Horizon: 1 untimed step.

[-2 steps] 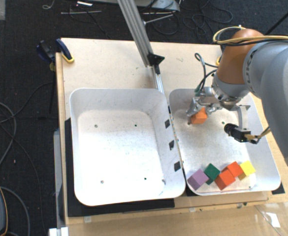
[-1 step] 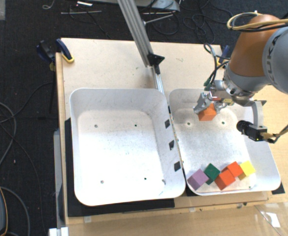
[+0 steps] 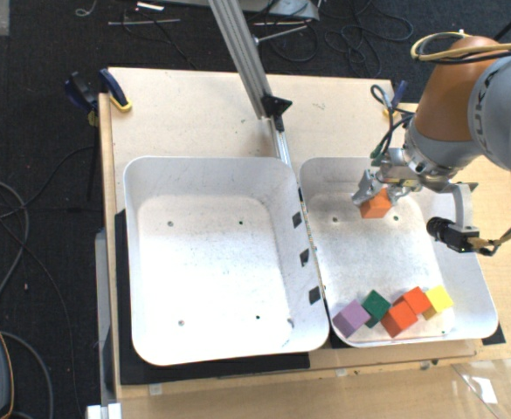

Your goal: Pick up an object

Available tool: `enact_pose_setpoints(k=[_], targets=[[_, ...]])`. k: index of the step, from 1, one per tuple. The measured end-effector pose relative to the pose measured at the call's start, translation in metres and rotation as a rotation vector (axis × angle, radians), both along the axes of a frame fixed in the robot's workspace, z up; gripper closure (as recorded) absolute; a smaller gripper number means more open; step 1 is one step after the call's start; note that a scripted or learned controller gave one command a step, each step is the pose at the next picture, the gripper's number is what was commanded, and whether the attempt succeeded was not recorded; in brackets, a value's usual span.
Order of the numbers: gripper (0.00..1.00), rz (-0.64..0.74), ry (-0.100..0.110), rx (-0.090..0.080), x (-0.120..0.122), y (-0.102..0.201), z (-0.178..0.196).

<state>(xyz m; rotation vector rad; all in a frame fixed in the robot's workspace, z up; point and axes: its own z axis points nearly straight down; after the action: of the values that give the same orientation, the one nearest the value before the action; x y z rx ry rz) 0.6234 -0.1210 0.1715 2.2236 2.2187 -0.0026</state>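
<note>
At about one o'clock in the right bin point(image 3: 465, 317), the pincer point(image 3: 379, 192) is clenched on an orange block point(image 3: 376, 205) between its fingers, and the lift would best go straight up, slowly, clear of the blocks clustered at five o'clock.

Grey arm point(image 3: 500, 103), orange band, looping yellow cable
</note>
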Motion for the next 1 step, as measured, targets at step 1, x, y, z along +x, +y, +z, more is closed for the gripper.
enact_pose_setpoints(k=[1], targets=[[1.00,0.008,0.002,0.004,-0.0519,0.0548,0.0247]])
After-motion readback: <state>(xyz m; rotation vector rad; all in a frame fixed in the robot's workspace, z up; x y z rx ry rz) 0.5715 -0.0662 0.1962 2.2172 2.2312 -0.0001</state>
